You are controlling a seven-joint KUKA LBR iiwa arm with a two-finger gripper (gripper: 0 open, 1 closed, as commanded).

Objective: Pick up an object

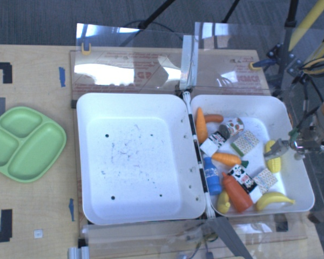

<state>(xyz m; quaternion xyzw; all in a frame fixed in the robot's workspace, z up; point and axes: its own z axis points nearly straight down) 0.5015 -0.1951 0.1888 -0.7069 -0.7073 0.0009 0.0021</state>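
One gripper at the right bin's three o'clock edge, with every candidate object off toward its nine o'clock.

Whether the tool is spread or pressed together I cannot tell; it reads as a small grey tip poking in over the right bin's rim, blurred against a yellow piece lying just at its six o'clock. No object shows pinched in it. That yellow piece is the nearest thing to take, touching or almost touching the tip, its long axis running roughly twelve to six. Farther toward nine o'clock lie the checkered packet and an orange carrot; a banana rests toward six, near the bin's bottom corner, lying nearly three to nine. My judgement: the shortest move is a small drop toward six o'clock onto the yellow piece, closing across its narrow width.
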